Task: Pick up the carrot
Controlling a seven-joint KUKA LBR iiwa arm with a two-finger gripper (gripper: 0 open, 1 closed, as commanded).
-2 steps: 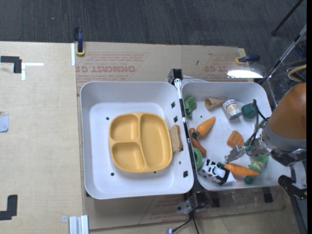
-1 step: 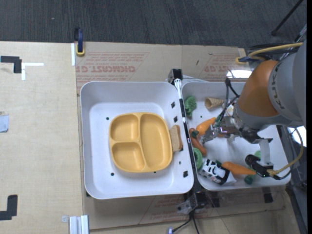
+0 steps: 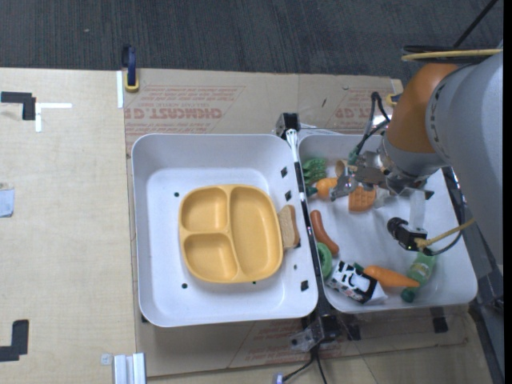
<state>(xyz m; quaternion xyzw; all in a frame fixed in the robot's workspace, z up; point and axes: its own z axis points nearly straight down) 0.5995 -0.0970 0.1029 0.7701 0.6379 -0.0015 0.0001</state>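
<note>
- The carrot [image 3: 390, 277] lies in the right bin [image 3: 456, 250], near its front edge, orange body slanting down toward the right with a green leafy end [image 3: 422, 267] at the bin's front right corner.
- Just left of the carrot, and touching or nearly touching its tip, sits a black-and-white patterned item [image 3: 349, 279].
- A green rounded toy [image 3: 325, 255] rests left of that, hard against the bin's left wall.
- A reddish sausage [image 3: 321, 227] lies lengthwise behind the green toy, beside the same wall.
- Further back in the right bin, an orange waffle-textured piece [image 3: 362, 199] sits directly under the arm's wrist, with a small orange item [image 3: 326, 187] and a green leafy vegetable [image 3: 314, 169] to its left.
- The claw [image 3: 362, 184] hangs over the back of the right bin, well apart from the carrot; whether it is released or clenched cannot be told, as the wrist hardware covers it.
- The grey arm with its orange band [image 3: 416, 114] enters from the right, cables trailing over the bin.
- The left bin [image 3: 152, 238] holds a yellow divided plate [image 3: 230, 233], three compartments, with a slice of bread [image 3: 290, 226] touching its right rim.
- Both bins stand on cardboard [image 3: 208, 106] laid over the pale wooden surface [image 3: 60, 214].
</note>
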